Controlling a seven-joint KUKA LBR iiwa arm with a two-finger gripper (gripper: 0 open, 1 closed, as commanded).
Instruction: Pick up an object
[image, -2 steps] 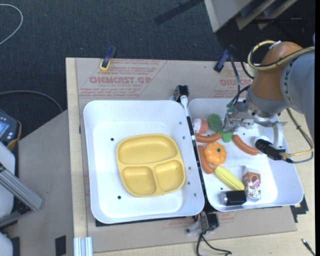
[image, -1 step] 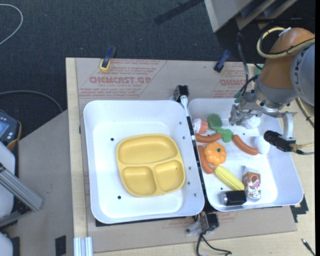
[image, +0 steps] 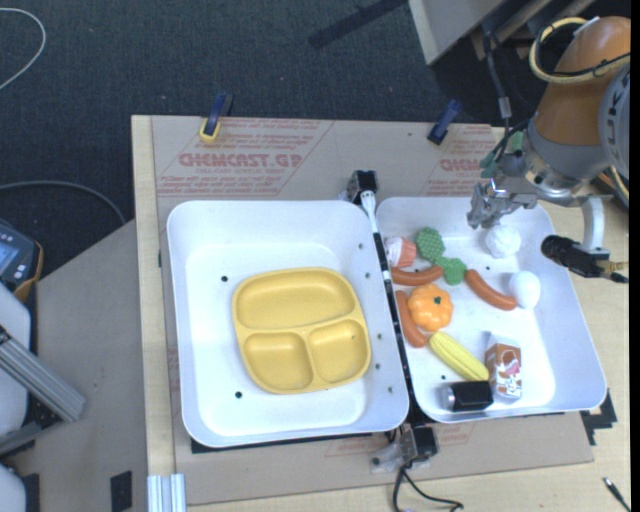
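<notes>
My gripper (image: 490, 213) hangs over the far part of the right bin (image: 580, 350), coming in from the upper right. Just below and to its right lies a small white lump (image: 503, 240), close to the gripper tip; nothing shows as held. Other toy foods lie in this bin: a green broccoli (image: 430, 242), a red sausage (image: 415, 274), another sausage (image: 488, 289), a white egg (image: 525, 288), an orange pumpkin (image: 430, 308), a yellow corn cob (image: 457, 354), a brown carton (image: 505, 370) and a black cylinder (image: 468, 395).
The left bin (image: 195, 330) holds a yellow divided plate (image: 300, 328). A black divider strip (image: 385, 290) runs between the bins. Blue and yellow clamps (image: 213, 118) sit at the cardboard's far edge.
</notes>
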